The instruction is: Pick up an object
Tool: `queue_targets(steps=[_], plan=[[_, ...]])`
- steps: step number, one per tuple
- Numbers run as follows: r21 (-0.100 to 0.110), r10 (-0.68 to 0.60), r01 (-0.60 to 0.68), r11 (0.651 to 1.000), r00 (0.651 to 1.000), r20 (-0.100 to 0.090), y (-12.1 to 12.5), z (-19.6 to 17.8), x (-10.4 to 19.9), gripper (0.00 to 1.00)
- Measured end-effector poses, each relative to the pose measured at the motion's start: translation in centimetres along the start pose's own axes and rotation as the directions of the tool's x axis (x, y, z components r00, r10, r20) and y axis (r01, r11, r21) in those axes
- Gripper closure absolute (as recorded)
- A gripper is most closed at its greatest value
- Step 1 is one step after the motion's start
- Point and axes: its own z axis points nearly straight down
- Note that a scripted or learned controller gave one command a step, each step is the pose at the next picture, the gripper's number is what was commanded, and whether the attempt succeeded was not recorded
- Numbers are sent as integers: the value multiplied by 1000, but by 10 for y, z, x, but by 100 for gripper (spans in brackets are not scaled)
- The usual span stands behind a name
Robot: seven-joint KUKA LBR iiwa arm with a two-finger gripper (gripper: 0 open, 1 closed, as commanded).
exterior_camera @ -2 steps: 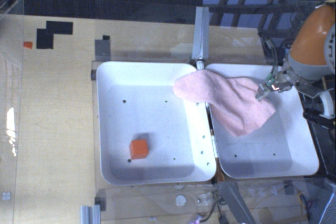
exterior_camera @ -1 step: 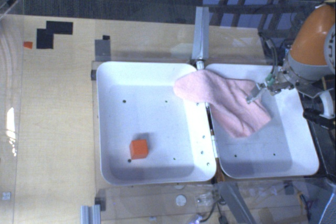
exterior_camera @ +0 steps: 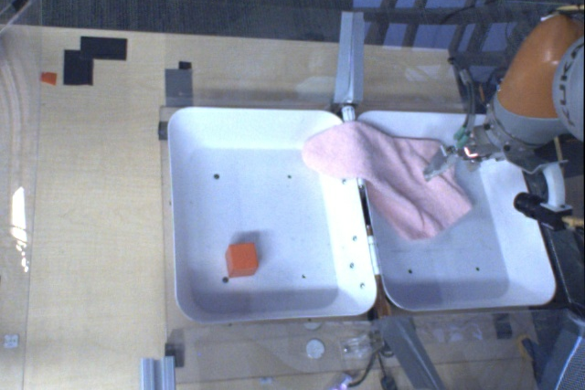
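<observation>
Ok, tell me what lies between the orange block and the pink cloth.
In the camera view, bare white floor of the left bin separates the orange block from the pink cloth, which drapes over the divider between the bins.

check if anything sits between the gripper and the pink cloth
Nothing visible does. The gripper is already at the pink cloth, over the part that lies in the right bin. The cloth drapes across the divider into the left bin, and the orange block sits far off near that bin's front.
</observation>
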Motion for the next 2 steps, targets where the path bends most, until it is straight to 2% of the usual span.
queue_targets(steps=[1,2], plan=[[-7,312,-312,950,950,1,-12,38,26,0],[-6,223,-223,975,975,0,30,38,74,0]])
